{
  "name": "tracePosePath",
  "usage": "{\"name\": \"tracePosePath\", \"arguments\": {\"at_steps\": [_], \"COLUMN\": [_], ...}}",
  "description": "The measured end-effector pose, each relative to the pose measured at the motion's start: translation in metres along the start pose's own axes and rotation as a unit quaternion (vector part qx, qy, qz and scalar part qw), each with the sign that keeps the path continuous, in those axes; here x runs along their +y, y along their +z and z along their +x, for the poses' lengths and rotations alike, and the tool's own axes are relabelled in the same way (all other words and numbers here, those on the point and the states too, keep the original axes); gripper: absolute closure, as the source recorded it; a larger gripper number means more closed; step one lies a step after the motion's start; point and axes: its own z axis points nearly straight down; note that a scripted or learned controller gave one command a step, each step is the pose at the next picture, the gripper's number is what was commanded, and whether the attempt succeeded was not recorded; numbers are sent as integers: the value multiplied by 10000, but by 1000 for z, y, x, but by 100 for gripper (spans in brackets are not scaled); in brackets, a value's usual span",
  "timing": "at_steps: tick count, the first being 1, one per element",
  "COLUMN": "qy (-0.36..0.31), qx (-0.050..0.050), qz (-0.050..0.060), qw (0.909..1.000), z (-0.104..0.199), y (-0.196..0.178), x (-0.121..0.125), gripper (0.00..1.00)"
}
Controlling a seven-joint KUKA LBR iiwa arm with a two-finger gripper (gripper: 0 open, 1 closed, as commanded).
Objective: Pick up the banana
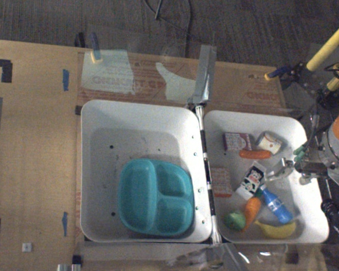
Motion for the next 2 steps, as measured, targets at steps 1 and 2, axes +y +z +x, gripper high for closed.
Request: {"name": "tracePosePath", "arguments": {"at_steps": [1, 2], "qy": [102, 3786], "qx": [-9, 2], "qz": [-19, 22], "qw": [9999, 9256], "z": [-32, -7], "y": [31, 88], "x": [54, 17], "gripper": [0, 0]}}
